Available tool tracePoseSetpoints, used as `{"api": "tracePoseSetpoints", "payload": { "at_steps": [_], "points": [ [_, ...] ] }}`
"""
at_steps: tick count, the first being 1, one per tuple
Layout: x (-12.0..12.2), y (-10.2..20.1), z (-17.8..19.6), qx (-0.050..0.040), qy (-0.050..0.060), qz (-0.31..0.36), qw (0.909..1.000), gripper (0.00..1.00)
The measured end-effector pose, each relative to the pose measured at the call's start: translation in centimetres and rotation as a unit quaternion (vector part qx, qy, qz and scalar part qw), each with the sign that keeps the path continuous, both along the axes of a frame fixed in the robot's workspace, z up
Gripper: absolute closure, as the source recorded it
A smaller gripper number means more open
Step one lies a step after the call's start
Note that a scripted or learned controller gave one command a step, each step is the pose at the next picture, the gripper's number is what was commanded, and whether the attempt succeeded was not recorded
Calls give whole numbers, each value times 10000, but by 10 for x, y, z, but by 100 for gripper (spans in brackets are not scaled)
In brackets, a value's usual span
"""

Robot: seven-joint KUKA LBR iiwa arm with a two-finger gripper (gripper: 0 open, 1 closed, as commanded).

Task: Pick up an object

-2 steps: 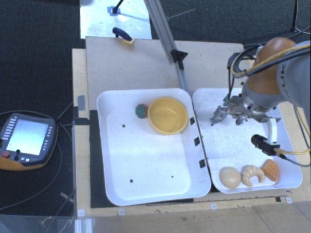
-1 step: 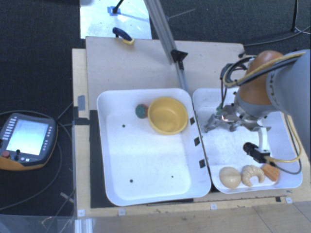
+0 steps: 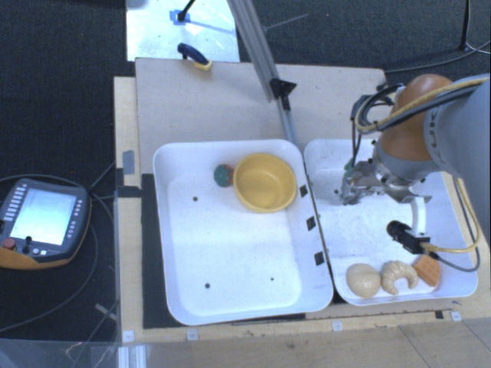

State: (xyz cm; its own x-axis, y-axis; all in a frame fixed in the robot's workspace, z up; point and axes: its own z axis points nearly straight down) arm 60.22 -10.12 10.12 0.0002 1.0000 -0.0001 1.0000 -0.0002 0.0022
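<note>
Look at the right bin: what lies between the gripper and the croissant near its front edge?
Bare white bin floor. In the camera view the gripper hangs above the right bin, and nothing lies between it and the croissant.

The claw (image 3: 349, 192) hangs over the right bin (image 3: 460, 286); a yellow bowl (image 3: 265, 182) sits in the left bin (image 3: 230, 282).

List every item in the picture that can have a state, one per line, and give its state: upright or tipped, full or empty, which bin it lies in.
yellow bowl: upright, empty, left bin
small green ball: left bin, touching the bowl's left side
egg-shaped object: lying in right bin, near edge
croissant: lying beside it
orange piece: lying beside the croissant
gripper: over right bin, nothing seen in it
handheld screen: lit
</note>
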Motion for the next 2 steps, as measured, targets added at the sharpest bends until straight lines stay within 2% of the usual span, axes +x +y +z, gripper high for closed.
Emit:
{"api": "tracePoseSetpoints", "payload": {
  "at_steps": [2],
  "points": [
    [7, -10, 95, -2, -12, 4, 10000, 100]
  ]
}}
